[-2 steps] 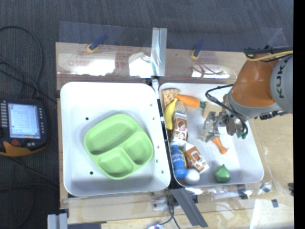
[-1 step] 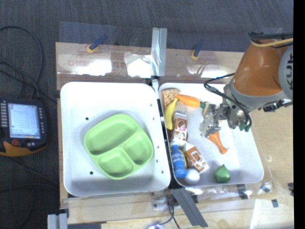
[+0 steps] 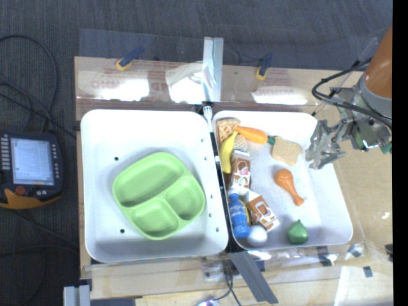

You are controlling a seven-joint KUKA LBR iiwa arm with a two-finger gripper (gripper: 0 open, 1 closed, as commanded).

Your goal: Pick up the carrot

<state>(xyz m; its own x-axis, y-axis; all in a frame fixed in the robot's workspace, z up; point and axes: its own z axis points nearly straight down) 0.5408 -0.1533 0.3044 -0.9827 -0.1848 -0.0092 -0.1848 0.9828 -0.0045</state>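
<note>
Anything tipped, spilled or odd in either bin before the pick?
Nothing spilled or damaged. The carrot lies near the right bin's far edge, touching the banana. Most items crowd against the divider. The green divided plate sits askew in the left bin.

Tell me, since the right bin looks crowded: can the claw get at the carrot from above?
Probably yes. The carrot lies uncovered near the bin's far wall, though a banana touches one end. The claw hangs over the right rim.

Glossy plastic carrot point(image 3: 252, 134); matt green tray point(image 3: 159, 194)

Orange carrot point(image 3: 251, 134) (lying flat) near right bin's far wall
</note>
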